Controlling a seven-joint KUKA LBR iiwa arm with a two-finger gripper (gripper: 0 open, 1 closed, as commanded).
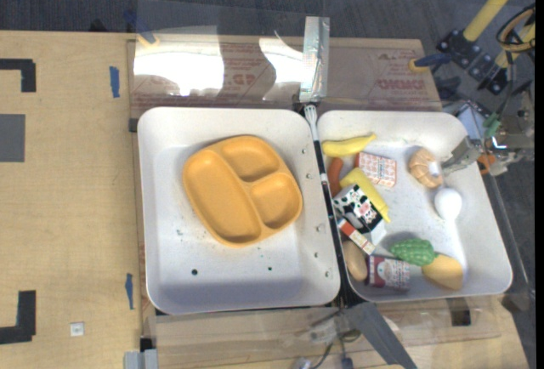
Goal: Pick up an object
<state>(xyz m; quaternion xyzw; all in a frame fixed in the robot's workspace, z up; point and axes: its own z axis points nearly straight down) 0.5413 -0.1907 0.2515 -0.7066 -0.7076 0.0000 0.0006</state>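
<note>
2 white bins sit on a bench, the gripper [466,153] at the right bin's [493,214] far edge beside a bun-like toy [422,167], apparently grasping nothing; nothing lifted yet.

Left bin [161,274]: yellow divided plate [242,189] sits centre, open white floor all round it, widest at 6 and 9 o'clock. Right bin [489,214]: clutter packed along the 9 o'clock wall — banana [347,144], patterned carton [377,169], cow-print carton [357,207]. At 6 o'clock, green toy [413,252], red-label carton [389,272] and yellow fruit [444,272] touch in a row. White egg [448,204] and bread roll [422,167] stand apart near 3 o'clock. Free floor: centre of right bin, and its 12 o'clock strip. Gripper [466,153] overhangs the rim around 2 o'clock.
</note>
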